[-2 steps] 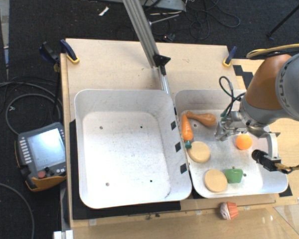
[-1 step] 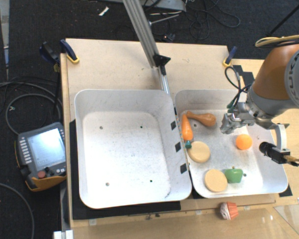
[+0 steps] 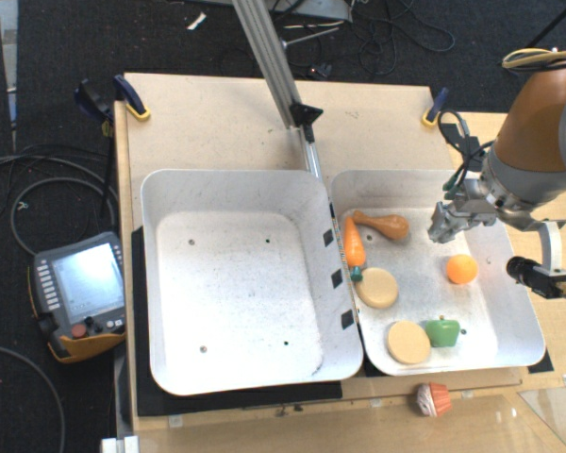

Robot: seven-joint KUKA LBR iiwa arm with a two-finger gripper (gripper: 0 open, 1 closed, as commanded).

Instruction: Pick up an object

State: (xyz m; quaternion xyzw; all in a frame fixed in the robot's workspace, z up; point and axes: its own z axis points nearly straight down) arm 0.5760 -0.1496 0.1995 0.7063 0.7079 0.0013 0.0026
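Observation:
The right bin [image 3: 509, 343] holds several toy foods. A brown drumstick [image 3: 381, 223] lies near its back left, with an orange carrot [image 3: 355, 247] beside the dividing wall. A tan round piece [image 3: 377, 288] sits mid-bin, and a second tan disc [image 3: 408, 342] lies at the front next to a green pepper [image 3: 442, 331]. An orange ball [image 3: 462, 269] rests toward the right. My gripper [image 3: 442, 226] hangs over the bin's back right, just above and left of the orange ball, right of the drumstick. Nothing shows between its fingers.
The left bin [image 3: 228, 376] lies beside the right one. A slanted metal pole [image 3: 274, 59] crosses the back of the bench. A pink-orange toy [image 3: 433, 399] lies on the bench in front of the right bin. A teach pendant [image 3: 80, 295] sits at the left.

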